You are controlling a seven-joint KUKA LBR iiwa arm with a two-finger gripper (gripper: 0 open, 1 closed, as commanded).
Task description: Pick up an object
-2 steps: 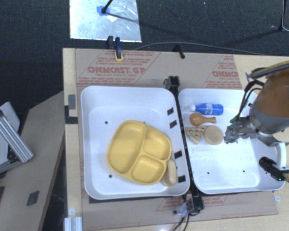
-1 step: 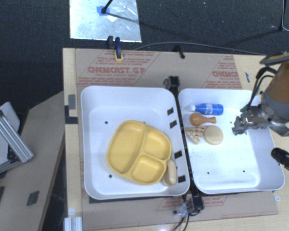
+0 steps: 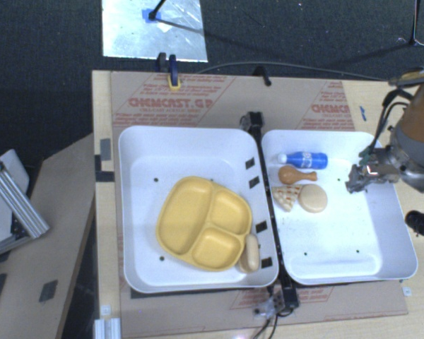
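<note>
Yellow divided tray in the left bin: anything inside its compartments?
All three compartments of the yellow tray look bare. A pale bread-like piece lies against its lower right rim, outside it. Whatever is under the tray on the left bin floor is covered.

Right bin (image 3: 392, 260), upper left: a blue bottle (image 3: 303, 160) with a white cap lies on its side; just below it lies a tan drumstick-shaped piece (image 3: 297, 175), then a ridged, shell-like wedge (image 3: 284, 198) touching a round beige bun (image 3: 313, 200). Left bin (image 3: 138, 189): a yellow three-compartment plate (image 3: 205, 222) lies flat, with a pale oblong roll (image 3: 250, 253) against its lower right rim.
</note>
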